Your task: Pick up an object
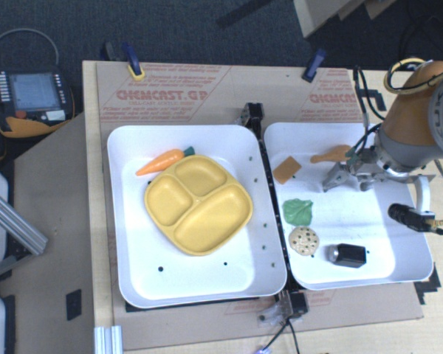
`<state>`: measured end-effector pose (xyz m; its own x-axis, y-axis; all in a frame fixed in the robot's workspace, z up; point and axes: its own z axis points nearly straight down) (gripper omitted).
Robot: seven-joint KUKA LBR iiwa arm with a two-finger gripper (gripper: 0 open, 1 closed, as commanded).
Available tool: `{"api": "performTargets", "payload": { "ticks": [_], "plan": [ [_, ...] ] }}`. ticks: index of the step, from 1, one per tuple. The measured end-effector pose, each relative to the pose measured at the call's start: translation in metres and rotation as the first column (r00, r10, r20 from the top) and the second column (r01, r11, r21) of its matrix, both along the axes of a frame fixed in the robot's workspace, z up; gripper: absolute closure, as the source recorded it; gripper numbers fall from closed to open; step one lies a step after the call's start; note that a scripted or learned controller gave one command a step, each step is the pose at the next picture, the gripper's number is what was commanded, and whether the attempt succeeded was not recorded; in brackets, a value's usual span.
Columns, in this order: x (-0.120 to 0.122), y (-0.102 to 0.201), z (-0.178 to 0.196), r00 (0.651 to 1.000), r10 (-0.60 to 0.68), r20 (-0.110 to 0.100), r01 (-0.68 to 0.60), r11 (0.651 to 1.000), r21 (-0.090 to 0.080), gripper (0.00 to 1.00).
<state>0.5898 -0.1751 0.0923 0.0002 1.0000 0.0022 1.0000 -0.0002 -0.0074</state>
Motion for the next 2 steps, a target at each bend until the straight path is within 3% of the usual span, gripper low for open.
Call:
{"api": "performTargets", "payload": {
  "ticks": [1, 2],
  "plan": [
    [0.000, 0.001, -0.008, 1.000, 0.000, 0.003, 0.000, 1.000, -0.001, 0.00],
    [0.001, 0.000, 0.003, 1.000, 0.000, 0.007, 0.000, 1.000, -0.002, 1.00]
  ]
}}
